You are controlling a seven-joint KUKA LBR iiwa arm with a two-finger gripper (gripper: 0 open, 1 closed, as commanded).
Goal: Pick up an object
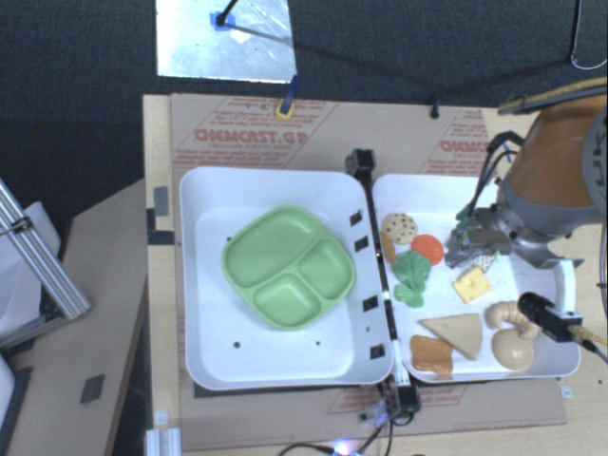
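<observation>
White plastic bins sit side by side on the bench. The left bin [204,350] contains one pale green divided plate [288,267], lying flat near its centre, three compartments facing up.

The right bin [432,190] holds the toy food items. A speckled cookie [400,227] lies near the dividing wall at the upper left. Just beside it, to the right, is a red-orange round piece [427,248]. Below these lies a green leafy piece [411,278], touching or nearly touching the red-orange piece. A yellow cheese wedge [472,284] lies toward the middle of the bin. Lower down are a tan triangular slice [459,332], an orange-brown piece [431,353] at the bottom left corner, and a beige knobbly item [512,335] at the lower right.

The grey arm with its orange band enters from the right. Its gripper [472,247] hangs over the upper middle of the right bin, just above the cheese wedge and beside the red-orange piece. Finger state: cannot tell. No item is seen grasped.
</observation>
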